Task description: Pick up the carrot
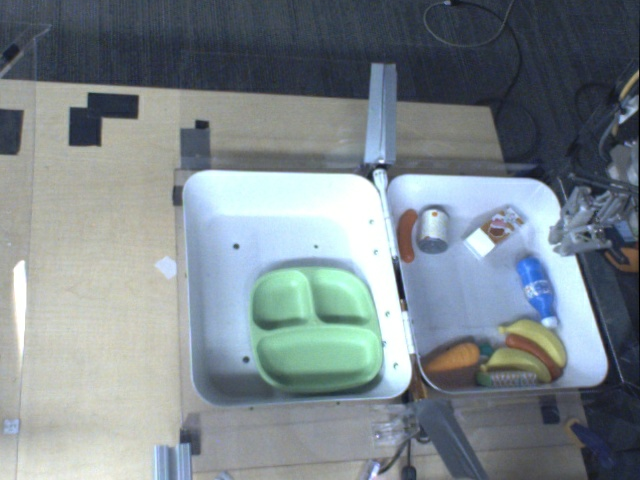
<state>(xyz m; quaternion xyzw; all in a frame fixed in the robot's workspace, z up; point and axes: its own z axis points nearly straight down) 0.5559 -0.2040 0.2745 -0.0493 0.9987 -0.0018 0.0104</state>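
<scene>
The carrot [452, 356] is orange with a green stub and lies along the front wall of the right bin [470, 298], near its front left corner. My gripper [578, 224] hovers over that bin's right rim toward the back, well away from the carrot and up to its right. I see nothing held in it.
Beside the carrot lie yellow bananas [532, 346] and a ridged item [512, 377]. A blue bottle [537, 288], a small carton [497, 230], a silver can [433, 230] and a red sausage [406, 236] share the right bin. A green divided plate [315, 328] sits in the left bin [215, 268].
</scene>
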